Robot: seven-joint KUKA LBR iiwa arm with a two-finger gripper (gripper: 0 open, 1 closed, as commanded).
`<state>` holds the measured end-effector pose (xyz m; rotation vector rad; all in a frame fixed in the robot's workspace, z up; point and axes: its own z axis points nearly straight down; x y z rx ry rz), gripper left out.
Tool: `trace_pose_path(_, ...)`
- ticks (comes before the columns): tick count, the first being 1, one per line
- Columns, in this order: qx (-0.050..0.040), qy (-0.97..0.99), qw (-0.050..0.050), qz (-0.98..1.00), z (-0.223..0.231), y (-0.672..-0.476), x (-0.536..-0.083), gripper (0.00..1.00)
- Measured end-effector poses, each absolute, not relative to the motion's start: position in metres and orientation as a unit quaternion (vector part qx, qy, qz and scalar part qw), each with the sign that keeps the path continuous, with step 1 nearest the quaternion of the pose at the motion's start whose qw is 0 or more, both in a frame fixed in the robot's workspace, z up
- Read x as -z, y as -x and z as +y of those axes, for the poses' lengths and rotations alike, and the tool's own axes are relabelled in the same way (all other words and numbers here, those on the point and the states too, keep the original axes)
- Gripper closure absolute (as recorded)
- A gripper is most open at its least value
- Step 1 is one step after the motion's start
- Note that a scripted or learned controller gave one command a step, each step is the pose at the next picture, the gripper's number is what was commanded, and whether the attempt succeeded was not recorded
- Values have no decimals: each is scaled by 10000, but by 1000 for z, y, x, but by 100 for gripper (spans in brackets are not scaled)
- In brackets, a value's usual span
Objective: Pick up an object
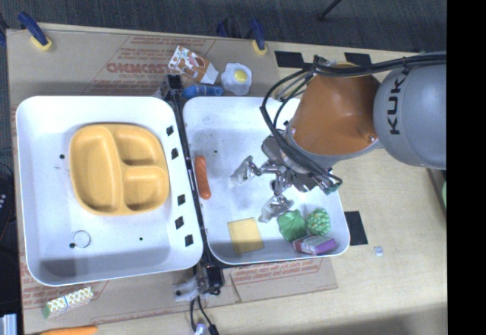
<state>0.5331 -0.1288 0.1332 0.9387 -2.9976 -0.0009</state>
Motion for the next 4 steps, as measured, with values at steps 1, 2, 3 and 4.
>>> trace_pose_path(1, 11, -4694, 14, -8830, -152, -537, -92, 0)
trace_pose_path(2, 3, -5474, -4, -8369, -157, -540, -92, 0)
trace_pose_path(3, 5, -6417, -1, -7670, -210, -548, -92, 0)
trace_pose_path(4, 20, -6903, 11, -7235, -207, -538, -92, 0)
